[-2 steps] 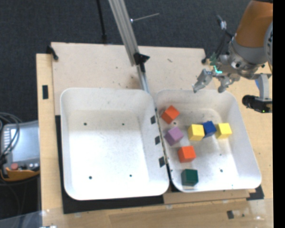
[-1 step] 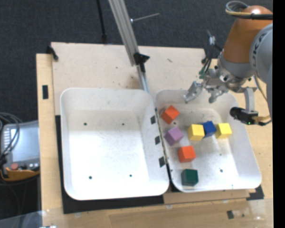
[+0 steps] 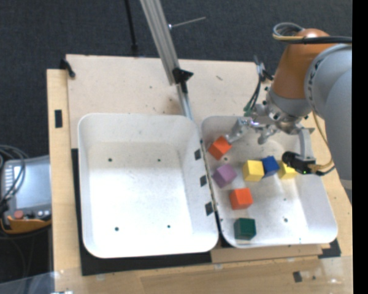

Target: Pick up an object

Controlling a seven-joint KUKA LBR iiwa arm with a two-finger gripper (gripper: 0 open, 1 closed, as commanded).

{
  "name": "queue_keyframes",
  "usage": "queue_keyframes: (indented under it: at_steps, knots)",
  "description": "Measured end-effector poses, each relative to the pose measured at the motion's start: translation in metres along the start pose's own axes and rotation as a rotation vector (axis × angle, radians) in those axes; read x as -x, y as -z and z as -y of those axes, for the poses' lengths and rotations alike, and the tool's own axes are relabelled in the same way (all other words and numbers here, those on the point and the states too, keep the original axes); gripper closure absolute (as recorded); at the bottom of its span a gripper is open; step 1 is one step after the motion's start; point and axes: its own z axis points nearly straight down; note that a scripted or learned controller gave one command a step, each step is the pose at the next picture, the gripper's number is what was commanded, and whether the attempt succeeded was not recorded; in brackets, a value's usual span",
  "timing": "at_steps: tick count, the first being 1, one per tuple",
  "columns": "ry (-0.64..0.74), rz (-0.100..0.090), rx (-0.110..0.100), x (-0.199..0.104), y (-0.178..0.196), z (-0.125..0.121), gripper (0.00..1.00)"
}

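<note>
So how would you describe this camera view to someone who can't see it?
A grey and orange robot arm reaches over the right bin, which holds small coloured blocks: two orange, two yellow, one purple, blue and green. The left bin sits beside it.

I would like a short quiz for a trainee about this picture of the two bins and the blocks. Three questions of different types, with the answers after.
1. True or false: all the blocks lie in the right bin.
2. Multiple choice: which block lies nearest the bench's front edge? A) purple block B) green block C) blue block
3. Fill in: the blue block sits between two ______ blocks.

Key
1. True; the left bin holds none.
2. B.
3. Yellow: one yellow block on its left, another on its right. The gripper hangs above the bin's far end, beside an orange block.
</note>
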Motion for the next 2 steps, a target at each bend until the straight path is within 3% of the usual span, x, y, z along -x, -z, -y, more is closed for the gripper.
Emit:
queue_keyframes:
  at_steps: [1,2]
  knots:
    - [-0.003,0.002,0.022,0.0019,-0.0234,-0.0059,0.0]
    - [-0.006,0.001,0.025,0.0024,-0.0135,-0.0066,1.0]
